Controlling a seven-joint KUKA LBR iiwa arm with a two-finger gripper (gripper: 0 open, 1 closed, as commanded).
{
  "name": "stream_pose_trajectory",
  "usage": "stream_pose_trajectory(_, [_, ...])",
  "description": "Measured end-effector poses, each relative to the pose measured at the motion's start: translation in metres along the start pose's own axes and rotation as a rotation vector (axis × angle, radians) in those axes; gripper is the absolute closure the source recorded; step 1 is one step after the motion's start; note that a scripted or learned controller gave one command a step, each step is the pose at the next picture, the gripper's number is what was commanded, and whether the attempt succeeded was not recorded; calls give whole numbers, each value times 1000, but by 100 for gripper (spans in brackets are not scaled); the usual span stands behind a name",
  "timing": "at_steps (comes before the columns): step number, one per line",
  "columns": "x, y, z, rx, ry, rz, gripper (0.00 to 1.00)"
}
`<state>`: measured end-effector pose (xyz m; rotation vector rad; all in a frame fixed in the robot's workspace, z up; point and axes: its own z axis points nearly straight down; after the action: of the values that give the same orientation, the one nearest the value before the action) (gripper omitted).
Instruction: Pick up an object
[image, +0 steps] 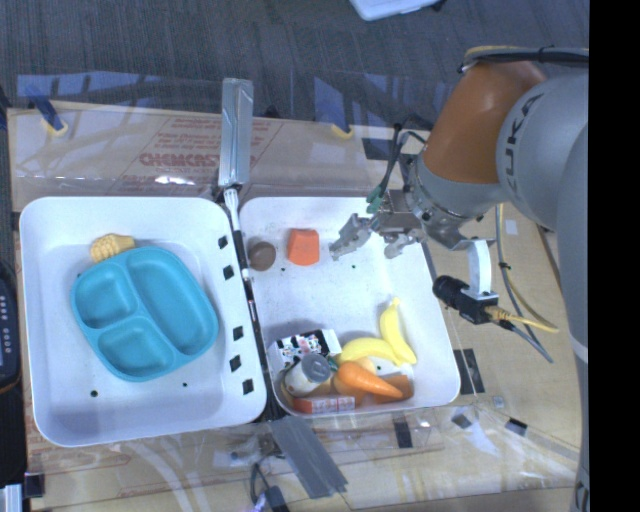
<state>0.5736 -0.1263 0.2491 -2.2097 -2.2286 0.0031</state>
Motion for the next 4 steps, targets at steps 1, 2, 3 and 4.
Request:
stream_pose_trajectory(1, [-3, 20, -2, -2, -1, 71, 0])
stream_pose_trajectory(2, [-20, 15, 93, 6, 1, 302, 0])
stream_pose_trajectory(3, [-5, -96, 150, 1, 1, 326, 0])
stream_pose_trajectory(4, [21, -71, 158, 0, 1, 293, 0])
